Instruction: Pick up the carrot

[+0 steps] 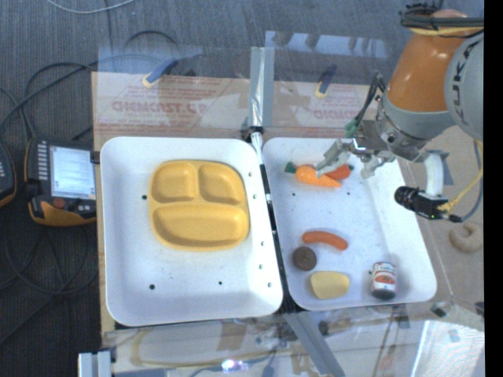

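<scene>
Lying near the back edge of the right white plastic bin (409,234), the orange toy carrot with a green top (307,175) points its leaf end toward the divider between the 2 bins. Just beside its thick end sits a small red-orange piece (338,173), touching or nearly touching it. The metal two-finger gripper (346,159) hovers right over that end of the carrot, its fingers spread apart, and nothing is visibly clamped between them. Farther forward in the same bin lie a curved orange-red sausage (325,239), a round dark brown disc (305,258), a pale yellow block (329,284) and a small upright can with a red label (383,279). The left white bin (126,289) holds a yellow divided plate with 3 compartments (200,204).
</scene>
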Motion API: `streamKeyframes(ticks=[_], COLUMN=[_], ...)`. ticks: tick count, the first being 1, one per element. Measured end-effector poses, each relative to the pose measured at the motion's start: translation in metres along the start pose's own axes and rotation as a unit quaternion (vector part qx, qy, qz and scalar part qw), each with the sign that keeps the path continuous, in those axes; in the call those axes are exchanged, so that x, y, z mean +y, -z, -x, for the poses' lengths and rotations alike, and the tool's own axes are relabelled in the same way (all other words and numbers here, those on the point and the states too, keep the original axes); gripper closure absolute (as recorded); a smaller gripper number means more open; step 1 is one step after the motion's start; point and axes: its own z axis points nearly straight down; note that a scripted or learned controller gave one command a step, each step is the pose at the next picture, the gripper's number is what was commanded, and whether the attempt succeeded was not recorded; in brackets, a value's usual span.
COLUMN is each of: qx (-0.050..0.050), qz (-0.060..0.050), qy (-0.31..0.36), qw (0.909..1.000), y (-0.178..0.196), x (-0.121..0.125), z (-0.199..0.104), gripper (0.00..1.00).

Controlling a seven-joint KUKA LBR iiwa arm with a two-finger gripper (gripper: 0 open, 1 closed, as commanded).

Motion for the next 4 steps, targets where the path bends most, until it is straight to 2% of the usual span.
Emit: streamKeyframes(ticks=[1, 2, 3, 4], qx=[-0.001, 0.001, -0.001, -0.005], qz=[-0.001, -0.011, -0.025, -0.009], qy=[0.017, 0.108, 0.241, 0.361], qw=[0.9999, 0.9941, 0.9703, 0.9327], y=[-0.128, -0.152, -0.152, -0.15], x=[0.024, 0.061, 0.063, 0.072], z=[0.037, 0.035, 0.038, 0.024], gripper=[0.0, 0.0, 0.0, 0.0])
